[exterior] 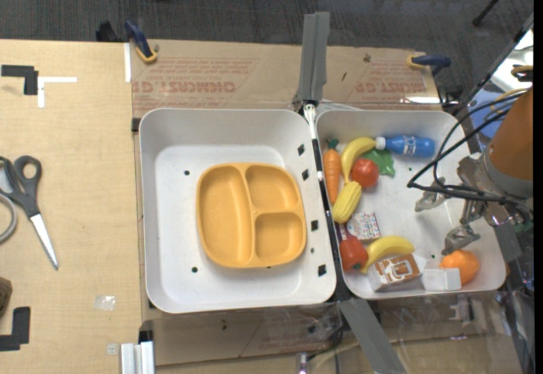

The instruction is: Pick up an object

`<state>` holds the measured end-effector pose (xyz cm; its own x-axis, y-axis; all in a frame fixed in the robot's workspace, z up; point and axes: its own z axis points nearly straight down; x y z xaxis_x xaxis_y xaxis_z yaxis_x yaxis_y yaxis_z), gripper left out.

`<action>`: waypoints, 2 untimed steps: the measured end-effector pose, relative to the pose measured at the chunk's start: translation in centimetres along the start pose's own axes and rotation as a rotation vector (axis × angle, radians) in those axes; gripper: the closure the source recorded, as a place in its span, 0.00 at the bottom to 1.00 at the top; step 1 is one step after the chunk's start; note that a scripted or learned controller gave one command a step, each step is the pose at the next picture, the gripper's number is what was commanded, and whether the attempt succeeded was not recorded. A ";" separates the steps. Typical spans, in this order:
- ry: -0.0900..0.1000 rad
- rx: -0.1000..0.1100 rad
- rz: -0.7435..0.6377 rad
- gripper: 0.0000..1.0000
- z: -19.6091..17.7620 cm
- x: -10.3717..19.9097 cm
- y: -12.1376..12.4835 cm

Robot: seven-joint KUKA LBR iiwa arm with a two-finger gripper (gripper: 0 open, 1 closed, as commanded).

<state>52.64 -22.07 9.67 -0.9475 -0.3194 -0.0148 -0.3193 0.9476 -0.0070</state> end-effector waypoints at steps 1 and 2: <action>0.034 -0.021 -0.095 0.00 1.0 -12.6 -2.6; 0.009 -0.008 -0.157 0.00 0.5 -12.1 5.7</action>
